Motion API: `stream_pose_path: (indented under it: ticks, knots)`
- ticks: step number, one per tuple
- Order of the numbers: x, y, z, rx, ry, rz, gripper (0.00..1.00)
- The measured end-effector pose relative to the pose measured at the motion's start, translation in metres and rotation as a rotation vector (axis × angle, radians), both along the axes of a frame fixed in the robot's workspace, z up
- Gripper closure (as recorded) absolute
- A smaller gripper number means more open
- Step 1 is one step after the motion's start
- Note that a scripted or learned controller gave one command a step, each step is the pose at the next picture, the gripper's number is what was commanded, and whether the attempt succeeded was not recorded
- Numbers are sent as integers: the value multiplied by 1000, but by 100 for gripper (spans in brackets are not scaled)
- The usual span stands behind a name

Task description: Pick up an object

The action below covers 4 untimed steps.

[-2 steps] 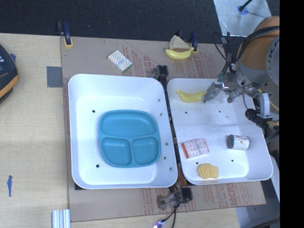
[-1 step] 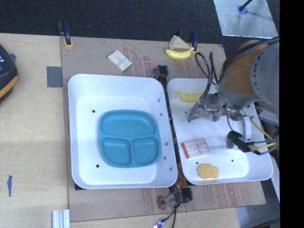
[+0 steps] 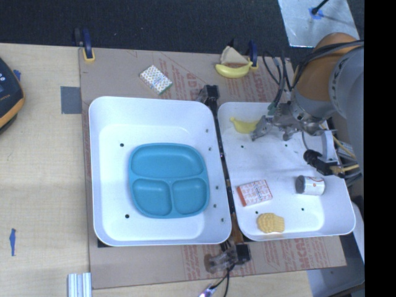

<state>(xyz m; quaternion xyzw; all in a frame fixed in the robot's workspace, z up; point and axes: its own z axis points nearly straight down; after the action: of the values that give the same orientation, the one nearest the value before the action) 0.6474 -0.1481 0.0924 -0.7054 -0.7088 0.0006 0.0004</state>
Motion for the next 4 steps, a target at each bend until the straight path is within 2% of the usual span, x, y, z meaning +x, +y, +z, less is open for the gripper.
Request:
stream_pose_path:
  ticks: [1,2,3,4]
  knots:
    - [-49,8,-1,-1,3,-1,0]
    - [9,42,0,1,0,-1,0]
    - [9,-43,37,-1,0,-3,0]
    - [-48,7,-1,0,4,0,0]
